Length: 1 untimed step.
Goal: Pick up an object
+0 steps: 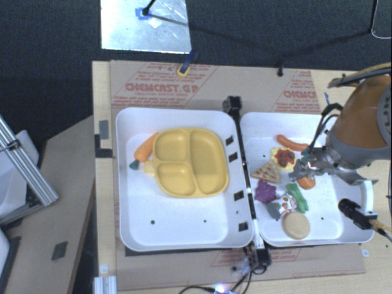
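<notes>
The right bin (343,126) holds several toy foods. An orange sausage (290,143) lies at the back, with a red berry piece (285,157) and a pizza slice (267,173) in front of it. Nearer the front are a purple piece (265,192), a green piece (298,197), a small can (276,209) and a round beige bun (296,225). My gripper (304,169) hangs low over the middle of this bin, right above a small red-orange piece (307,182) and beside the berry piece. Nothing can be seen held in it.
The left bin (131,219) carries a yellow divided plate (187,162) with an orange carrot (144,147) at its left edge. The grey and orange arm (367,127) covers the right bin's right side. A black divider (242,164) runs between the bins.
</notes>
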Available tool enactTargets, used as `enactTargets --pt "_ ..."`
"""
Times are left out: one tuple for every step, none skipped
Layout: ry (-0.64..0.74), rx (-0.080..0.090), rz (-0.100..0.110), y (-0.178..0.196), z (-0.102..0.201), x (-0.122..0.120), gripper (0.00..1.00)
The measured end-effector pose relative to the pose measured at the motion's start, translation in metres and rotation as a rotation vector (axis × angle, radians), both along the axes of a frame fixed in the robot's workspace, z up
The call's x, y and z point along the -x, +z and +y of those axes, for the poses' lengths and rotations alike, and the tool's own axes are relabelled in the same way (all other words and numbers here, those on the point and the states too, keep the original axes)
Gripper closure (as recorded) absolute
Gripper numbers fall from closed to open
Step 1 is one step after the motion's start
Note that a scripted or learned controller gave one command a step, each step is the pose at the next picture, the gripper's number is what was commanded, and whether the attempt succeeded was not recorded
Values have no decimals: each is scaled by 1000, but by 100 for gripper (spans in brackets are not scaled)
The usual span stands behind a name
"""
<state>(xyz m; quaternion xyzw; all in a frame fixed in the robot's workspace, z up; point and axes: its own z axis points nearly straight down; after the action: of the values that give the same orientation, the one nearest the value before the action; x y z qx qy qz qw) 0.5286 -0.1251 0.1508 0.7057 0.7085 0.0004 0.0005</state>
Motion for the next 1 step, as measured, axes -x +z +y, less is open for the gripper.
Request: enactTargets --pt "0 1 -1 51 3 -11 100"
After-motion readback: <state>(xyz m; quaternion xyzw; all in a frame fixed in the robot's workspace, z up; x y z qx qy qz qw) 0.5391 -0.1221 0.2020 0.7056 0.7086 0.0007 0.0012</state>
